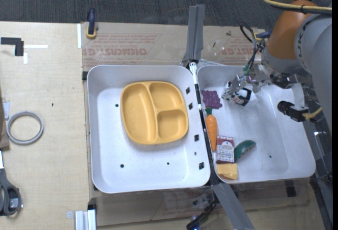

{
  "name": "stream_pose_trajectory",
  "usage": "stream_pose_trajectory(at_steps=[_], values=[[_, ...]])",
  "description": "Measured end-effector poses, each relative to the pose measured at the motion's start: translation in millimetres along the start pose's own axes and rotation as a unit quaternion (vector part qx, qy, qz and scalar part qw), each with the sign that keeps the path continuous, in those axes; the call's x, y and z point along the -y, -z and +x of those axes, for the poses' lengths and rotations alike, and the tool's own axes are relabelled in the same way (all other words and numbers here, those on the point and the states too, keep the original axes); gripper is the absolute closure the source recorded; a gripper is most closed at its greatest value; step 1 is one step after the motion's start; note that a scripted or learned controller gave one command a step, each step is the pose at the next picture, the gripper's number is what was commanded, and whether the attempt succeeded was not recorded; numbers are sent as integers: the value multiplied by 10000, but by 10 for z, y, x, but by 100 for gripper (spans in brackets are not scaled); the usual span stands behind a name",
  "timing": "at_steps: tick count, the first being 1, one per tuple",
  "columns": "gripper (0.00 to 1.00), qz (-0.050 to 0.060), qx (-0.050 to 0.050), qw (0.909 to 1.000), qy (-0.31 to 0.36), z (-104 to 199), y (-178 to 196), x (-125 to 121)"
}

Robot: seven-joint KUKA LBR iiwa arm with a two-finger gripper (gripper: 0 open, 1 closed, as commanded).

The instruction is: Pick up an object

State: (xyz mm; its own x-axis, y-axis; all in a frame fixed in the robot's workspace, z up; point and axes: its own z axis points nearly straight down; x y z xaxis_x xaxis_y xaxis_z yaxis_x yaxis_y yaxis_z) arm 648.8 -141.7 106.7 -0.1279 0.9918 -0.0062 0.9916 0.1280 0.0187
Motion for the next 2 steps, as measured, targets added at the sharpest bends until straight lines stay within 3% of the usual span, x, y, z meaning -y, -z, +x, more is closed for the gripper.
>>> stream_pose_trajectory(at_steps=[2], values=[[0,-40,29,9928,-1200,132,4,86]])
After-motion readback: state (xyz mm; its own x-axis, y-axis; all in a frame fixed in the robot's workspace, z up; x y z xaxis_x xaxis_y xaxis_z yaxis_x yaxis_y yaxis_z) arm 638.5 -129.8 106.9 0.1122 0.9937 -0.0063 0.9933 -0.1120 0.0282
